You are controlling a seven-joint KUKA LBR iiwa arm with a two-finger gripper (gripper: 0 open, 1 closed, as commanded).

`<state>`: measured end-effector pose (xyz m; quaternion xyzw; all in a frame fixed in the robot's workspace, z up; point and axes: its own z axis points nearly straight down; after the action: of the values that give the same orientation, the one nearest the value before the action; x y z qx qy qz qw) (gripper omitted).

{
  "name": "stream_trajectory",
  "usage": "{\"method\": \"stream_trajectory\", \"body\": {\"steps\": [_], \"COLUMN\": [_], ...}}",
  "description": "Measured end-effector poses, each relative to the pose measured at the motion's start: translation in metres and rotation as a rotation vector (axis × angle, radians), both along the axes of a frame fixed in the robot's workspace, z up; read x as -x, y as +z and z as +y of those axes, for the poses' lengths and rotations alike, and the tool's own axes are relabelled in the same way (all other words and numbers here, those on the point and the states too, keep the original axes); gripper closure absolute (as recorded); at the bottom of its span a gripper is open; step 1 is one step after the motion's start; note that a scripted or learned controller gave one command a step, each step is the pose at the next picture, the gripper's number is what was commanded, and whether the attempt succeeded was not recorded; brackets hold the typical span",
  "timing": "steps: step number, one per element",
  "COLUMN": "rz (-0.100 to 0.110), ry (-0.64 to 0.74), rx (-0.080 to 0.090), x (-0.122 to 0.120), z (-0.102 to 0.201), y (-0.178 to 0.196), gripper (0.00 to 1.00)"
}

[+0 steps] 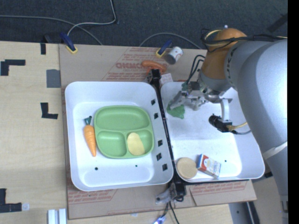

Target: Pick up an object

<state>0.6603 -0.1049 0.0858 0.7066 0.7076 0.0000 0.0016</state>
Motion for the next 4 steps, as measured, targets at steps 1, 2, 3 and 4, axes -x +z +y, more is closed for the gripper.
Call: {"method": "stream_trajectory", "body": {"steps": [1, 2, 3, 4], "rz": [0.0, 0.0, 0.0, 0.002], "ry": [-0.001, 0.0, 0.0, 0.0], "rx": [0.001, -0.002, 0.0, -0.001], "x": [0.012, -0.009, -0.002, -0.005], "z": [0.007, 0.012, 0.01, 0.011], "y": [0.0, -0.001, 0.0, 0.0], "gripper": [0.0, 0.0, 0.0, 0.0]}}
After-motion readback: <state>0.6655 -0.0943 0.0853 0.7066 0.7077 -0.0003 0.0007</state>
